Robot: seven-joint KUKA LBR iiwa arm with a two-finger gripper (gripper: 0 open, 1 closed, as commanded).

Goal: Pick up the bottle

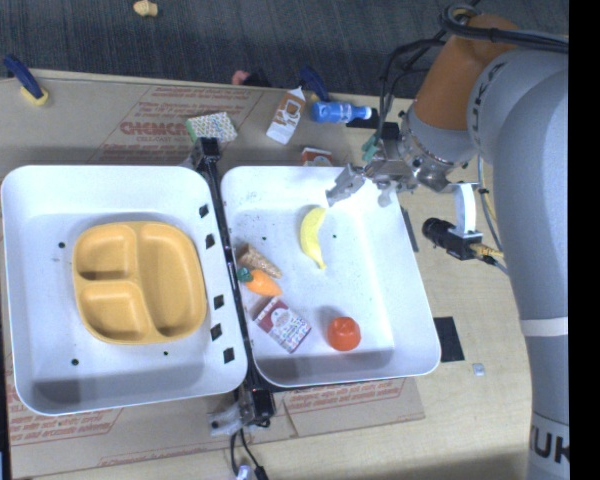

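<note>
**Blue bottle lies outside the bins, gripper over the right bin's far rim**

The small blue plastic bottle [337, 113] with a white cap lies on its side on the cardboard-covered bench [130, 118], beyond the far edge of the right white bin [410, 298], at about twelve o'clock from that bin's centre. Just beside it, at its nine o'clock, sits a small white and brown carton [286, 116], and further that way a green patterned packet [212, 126].

The two-finger gripper [365, 180] hangs at the bottle's five o'clock, over the right bin's far rim, apart from the bottle. Nothing shows between its fingers; whether they are spread or closed I cannot tell.

Inside the right bin, a yellow banana [313, 236] lies near the centre, close below the gripper. At the banana's seven o'clock lies an orange carrot [261, 283], with a red and white packet [282, 325] beyond it; an orange-red round fruit [343, 333] rests at the banana's six o'clock.

The left white bin [30, 368] holds a yellow three-section plastic tray [140, 281].
</note>
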